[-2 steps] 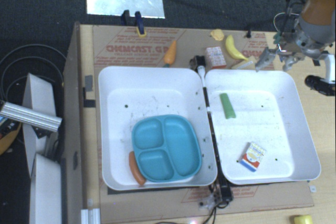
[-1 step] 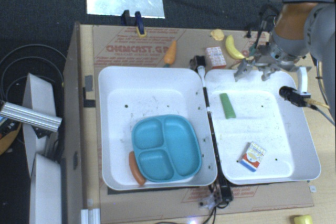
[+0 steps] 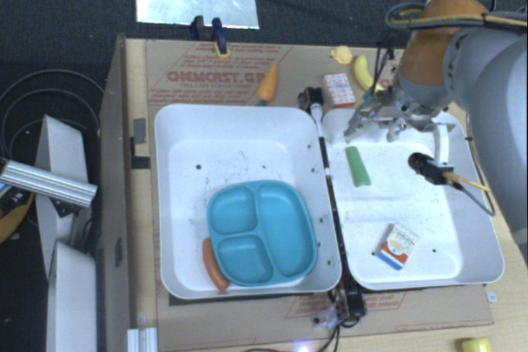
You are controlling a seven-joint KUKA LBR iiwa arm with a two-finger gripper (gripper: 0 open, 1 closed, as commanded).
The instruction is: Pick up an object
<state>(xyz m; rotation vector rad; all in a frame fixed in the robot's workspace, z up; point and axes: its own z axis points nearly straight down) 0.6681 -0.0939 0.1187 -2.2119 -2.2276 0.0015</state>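
While my pincer [image 3: 373, 130] hangs over the right bin [image 3: 462, 260], at its back, jaws parted on nothing — one green stick [image 3: 358, 166] just before it, one small box [image 3: 397, 246] farther front — left bin [image 3: 177, 177], one blue tray [image 3: 261, 232], one orange sausage [image 3: 214, 264] just beside it.

Grey arm [image 3: 495, 70] extended from right, wrist [image 3: 431, 53] angled down, gripper [image 3: 378, 126] hanging low.

I see a divided tray [image 3: 262, 231] in the left bin [image 3: 223, 136], a sausage [image 3: 214, 264] at its near-left; in the right bin [image 3: 445, 235], a stick [image 3: 358, 166] lies beyond a carton [image 3: 397, 246].
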